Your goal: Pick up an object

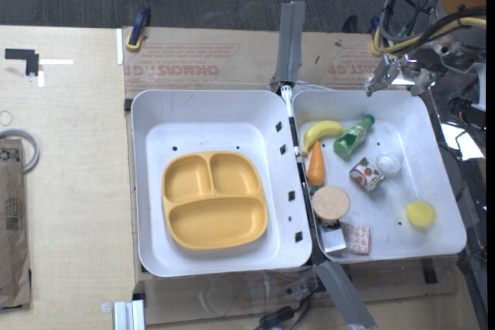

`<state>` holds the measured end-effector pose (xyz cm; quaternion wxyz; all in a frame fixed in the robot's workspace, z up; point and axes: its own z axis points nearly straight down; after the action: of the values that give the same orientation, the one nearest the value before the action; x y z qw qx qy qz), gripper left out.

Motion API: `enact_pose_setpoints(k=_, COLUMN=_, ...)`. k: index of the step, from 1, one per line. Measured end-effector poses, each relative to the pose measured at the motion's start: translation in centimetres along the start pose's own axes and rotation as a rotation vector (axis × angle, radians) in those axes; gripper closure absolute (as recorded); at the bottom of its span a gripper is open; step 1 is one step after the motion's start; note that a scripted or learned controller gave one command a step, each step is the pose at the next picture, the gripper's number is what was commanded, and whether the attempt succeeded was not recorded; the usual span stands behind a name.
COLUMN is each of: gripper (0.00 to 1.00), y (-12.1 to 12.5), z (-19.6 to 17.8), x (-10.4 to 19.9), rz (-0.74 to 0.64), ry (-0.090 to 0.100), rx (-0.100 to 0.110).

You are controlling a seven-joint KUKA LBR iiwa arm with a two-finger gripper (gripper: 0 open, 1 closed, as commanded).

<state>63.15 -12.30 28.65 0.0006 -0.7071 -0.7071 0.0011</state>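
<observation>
packet (358,239) at near rim | green bottle (353,136) cap up-right | jaws (399,78) state unclear

Plate (215,201) in left bin (147,166); banana (321,132), bottle (353,136), carrot (315,164) in right bin (445,189).

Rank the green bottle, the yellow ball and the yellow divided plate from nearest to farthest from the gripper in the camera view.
Measured from the gripper, above the right bin's far edge:
1. Green bottle, in the right bin's far part, just below the gripper.
2. Yellow ball, near the right bin's near right corner.
3. Yellow divided plate, in the left bin, across the divider.
</observation>
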Motion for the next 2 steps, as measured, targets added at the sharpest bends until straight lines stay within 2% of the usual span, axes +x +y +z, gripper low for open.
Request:
enact_pose_setpoints(k=1, gripper=0.00, y=-2.0, z=10.6, x=1.2, rz=0.148, ry=-0.001, rx=0.001)
enact_pose_setpoints(k=2, gripper=0.00, y=-0.7, z=19.5, x=-0.4, rz=0.266, ry=-0.001, rx=-0.001)
